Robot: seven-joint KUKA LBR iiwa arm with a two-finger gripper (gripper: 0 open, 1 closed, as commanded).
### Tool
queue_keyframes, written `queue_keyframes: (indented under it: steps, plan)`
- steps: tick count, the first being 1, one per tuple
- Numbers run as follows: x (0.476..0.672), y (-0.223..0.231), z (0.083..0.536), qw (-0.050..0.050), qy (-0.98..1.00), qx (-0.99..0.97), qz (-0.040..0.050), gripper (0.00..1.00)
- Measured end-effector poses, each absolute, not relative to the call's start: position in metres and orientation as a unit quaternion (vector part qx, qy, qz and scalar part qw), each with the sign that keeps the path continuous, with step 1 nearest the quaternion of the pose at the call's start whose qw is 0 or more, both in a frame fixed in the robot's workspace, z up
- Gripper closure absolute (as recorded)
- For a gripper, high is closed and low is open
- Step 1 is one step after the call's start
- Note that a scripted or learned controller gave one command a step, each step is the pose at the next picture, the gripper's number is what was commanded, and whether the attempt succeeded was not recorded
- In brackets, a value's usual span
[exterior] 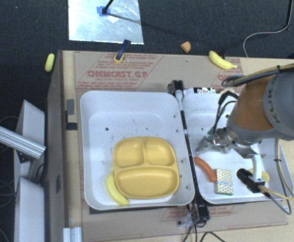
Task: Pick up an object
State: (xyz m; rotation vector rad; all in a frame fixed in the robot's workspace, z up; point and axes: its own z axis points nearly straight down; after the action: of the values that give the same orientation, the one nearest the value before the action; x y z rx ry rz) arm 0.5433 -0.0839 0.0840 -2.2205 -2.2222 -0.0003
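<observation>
In the right bin (203, 116) an orange sausage-shaped piece (206, 168) lies near the left wall. A small pale block with a green dotted pattern (224, 181) rests beside it toward the front. My gripper (213, 141) hangs low over the right bin, just above and behind the orange piece, with nothing visibly held. The left bin (99, 115) holds a yellow divided plate (145, 166), and a yellow banana (114, 190) lies against the plate's front left edge.
The grey arm with its orange band (255, 110) covers the right bin's back right part. On the bench beyond the bins lie another banana (221, 60), a small orange bit (186, 46) and a blue and yellow tool (121, 50).
</observation>
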Motion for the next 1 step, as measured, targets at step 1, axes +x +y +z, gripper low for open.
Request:
queue_keyframes:
  steps: [1]
  plan:
    - [0.4872, -0.0982, 0.0841, 0.000, -0.707, -0.707, -0.0002, 0.00]
